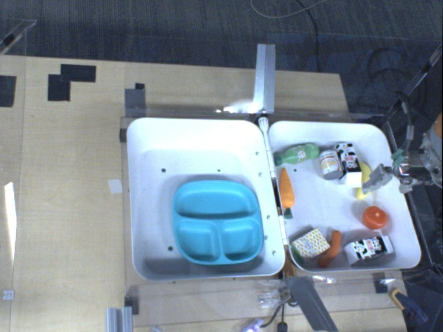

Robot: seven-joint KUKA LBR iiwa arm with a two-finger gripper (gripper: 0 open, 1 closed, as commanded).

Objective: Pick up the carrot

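- carrot (285,189): you'll find it lying lengthwise against the left wall of the right bin (325,220), beside the divider, below a green bottle (297,153).
- gripper (379,177): at the right bin's right side, well apart from the carrot; nothing sits between its fingers, though you cannot tell how wide they stand.
- near the gripper: a yellow banana (363,182), a small can (329,164), an orange round fruit (374,217).
- right bin's near edge: a patterned box (310,243), a sausage (332,247), a milk carton (367,249).
- left bin (152,185): a blue divided plate (217,221).
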